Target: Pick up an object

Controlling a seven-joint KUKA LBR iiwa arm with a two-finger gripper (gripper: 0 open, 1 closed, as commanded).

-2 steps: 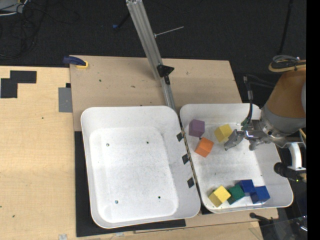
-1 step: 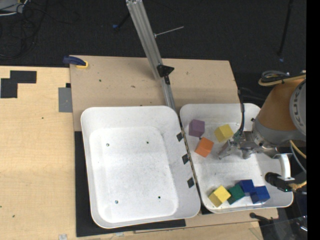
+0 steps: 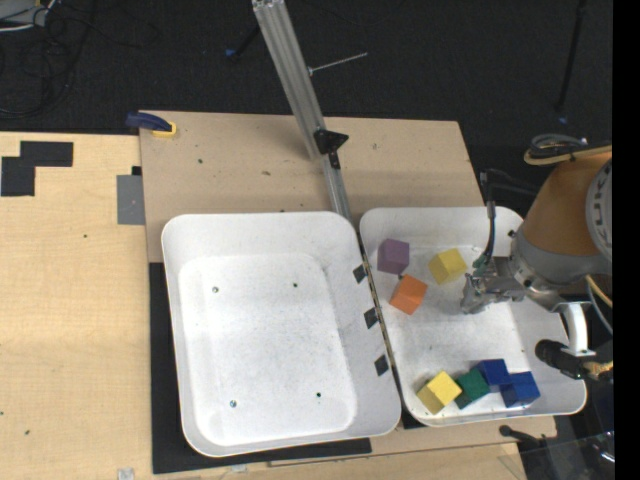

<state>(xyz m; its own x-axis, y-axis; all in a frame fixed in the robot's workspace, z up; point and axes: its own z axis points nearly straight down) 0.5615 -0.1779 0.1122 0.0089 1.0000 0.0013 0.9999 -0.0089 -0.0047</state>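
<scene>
The right bin (image 3: 455, 223) holds several blocks. A purple block (image 3: 393, 256), an orange block (image 3: 408, 294) and a yellow block (image 3: 448, 265) lie in its upper half. Near its front edge sit another yellow block (image 3: 437, 392), a green block (image 3: 470, 386) and two blue blocks (image 3: 506, 382). My gripper (image 3: 479, 295) hangs low inside this bin, just right of the upper yellow block and a little below it. I see nothing between its tips.
The left bin (image 3: 265, 333) lies beside the right one, with black clips along their shared wall. A slanted aluminium bar (image 3: 298, 83) rises behind the bins. The grey and orange arm (image 3: 570, 228) fills the right side.
</scene>
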